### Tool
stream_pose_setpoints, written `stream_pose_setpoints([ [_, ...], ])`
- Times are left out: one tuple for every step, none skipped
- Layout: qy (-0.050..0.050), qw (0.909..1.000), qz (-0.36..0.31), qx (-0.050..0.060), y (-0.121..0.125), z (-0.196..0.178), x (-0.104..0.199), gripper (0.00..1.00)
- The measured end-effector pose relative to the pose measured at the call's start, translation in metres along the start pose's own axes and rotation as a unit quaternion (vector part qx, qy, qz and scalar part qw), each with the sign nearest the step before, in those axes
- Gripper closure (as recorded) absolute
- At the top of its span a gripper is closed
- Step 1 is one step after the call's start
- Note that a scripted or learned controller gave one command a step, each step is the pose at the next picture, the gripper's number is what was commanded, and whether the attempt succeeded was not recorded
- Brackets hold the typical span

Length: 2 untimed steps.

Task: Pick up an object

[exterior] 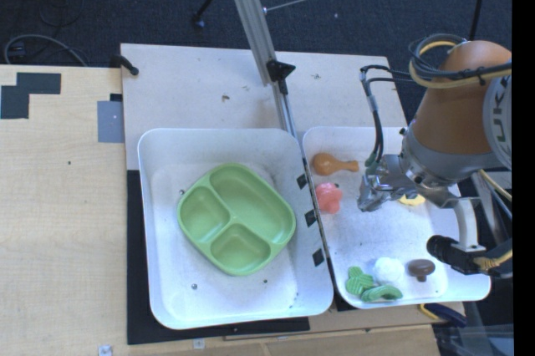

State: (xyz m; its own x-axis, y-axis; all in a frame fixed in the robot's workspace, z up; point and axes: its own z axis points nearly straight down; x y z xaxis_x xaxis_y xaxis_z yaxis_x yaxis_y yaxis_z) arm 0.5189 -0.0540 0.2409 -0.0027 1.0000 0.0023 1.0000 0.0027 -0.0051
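Sitting in the left bin (pixel 159 179) is a green tray (pixel 236 218) with three parts, tilted a bit. Next comes the right bin (pixel 468 289). At its left side lies a pink toy (pixel 328 197), with an orange spoon-like toy (pixel 333 165) just above it. Near the front edge are a green toy (pixel 371 287), a white ball (pixel 388 268) touching it, and a small brown knob (pixel 420 268). A yellow thing (pixel 411 199) peeks out under the arm. The gripper (pixel 370 197) hangs over the right bin, near the pink toy. I cannot tell how it is set, and nothing shows in it.
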Motion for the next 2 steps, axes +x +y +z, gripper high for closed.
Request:
stream_pose_setpoints([
  [0.000, 1.0000, -0.001, -0.001, 0.015, -0.003, 0.045, 1.00],
  [0.000, 1.0000, -0.001, -0.001, 0.029, 0.011, 0.099, 1.00],
])
